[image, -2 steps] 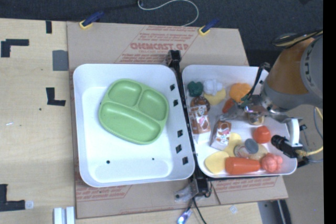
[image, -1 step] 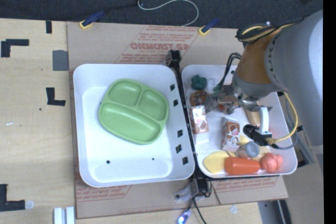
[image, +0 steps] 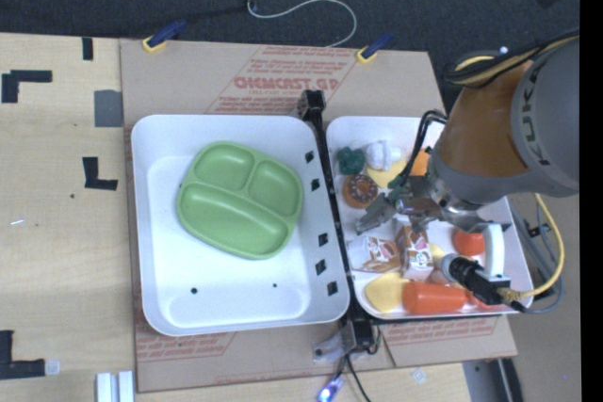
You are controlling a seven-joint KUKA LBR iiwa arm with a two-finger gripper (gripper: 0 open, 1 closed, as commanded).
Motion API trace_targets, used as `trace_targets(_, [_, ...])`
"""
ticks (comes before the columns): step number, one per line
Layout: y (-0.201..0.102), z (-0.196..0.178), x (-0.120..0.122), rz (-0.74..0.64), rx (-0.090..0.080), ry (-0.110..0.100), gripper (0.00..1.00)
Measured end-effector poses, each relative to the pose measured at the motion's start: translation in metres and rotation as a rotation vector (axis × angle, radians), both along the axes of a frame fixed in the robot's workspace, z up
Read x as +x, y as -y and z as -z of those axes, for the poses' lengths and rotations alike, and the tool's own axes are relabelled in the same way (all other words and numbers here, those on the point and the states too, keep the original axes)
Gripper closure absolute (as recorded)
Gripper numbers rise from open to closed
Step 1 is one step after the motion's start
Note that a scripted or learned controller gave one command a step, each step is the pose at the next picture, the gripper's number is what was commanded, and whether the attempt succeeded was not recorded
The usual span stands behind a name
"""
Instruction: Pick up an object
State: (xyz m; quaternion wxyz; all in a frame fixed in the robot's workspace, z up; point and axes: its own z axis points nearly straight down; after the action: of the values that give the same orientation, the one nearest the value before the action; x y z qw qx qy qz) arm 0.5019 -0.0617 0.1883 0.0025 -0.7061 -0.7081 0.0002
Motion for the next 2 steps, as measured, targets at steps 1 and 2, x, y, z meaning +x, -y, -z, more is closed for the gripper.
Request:
trace_targets(1, [-0.0506, -0.1885, -0.0173, -0.006, -0.001, 0.02, 0.0])
trace_targets(2, [-0.0481, -0.189, -0.018, 0.001, -0.004, 0.002, 1.0])
